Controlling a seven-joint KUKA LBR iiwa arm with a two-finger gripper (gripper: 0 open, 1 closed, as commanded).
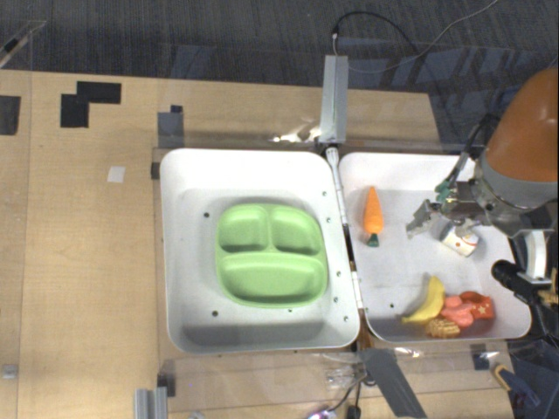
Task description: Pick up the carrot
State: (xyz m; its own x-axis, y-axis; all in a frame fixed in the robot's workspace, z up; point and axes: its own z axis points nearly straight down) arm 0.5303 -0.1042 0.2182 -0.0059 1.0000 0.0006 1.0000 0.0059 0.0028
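I'm in the approach: gripper hangs open and holding nothing right of the carrot, so next I shift left and descend over it

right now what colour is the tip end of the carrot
Dark green, at the lower end of the orange carrot in the right bin; the camera view shows it best.

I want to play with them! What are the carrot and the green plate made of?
The small orange carrot with a green stub looks like smooth toy plastic: its colour is flat and even, though the view is too small to be sure. The light green three-compartment plate also looks like moulded plastic, with rounded edges and a soft matte sheen.
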